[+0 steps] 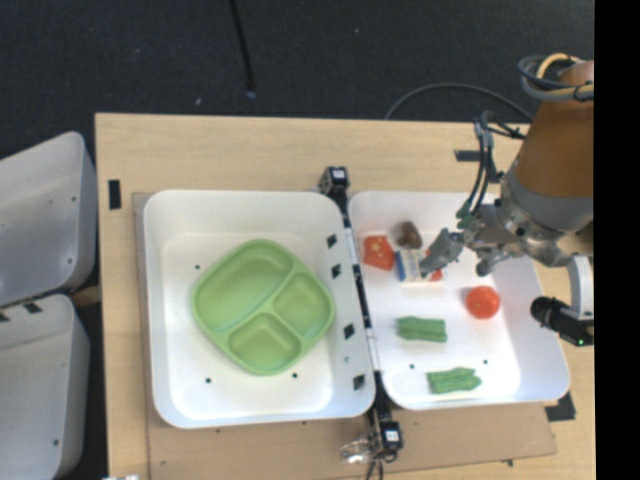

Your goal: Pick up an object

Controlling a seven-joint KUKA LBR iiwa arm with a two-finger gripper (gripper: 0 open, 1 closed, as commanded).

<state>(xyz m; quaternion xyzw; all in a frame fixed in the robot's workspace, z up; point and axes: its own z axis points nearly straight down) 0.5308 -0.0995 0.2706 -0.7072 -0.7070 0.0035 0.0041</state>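
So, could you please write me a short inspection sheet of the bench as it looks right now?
Surface: wooden bench bearing a left bin and a right bin, side by side.
Job's things: in the right bin, an orange-red block, a brown lump, a red ball and two green pieces.
Clutter: a green divided plate lies in the left bin.
Gripper: gripper low over the right bin, beside a small blue and red item; nothing seen held.
Cables: one black cable on the dark floor, another looping to the arm.
Surroundings: dark floor, white panels at left.
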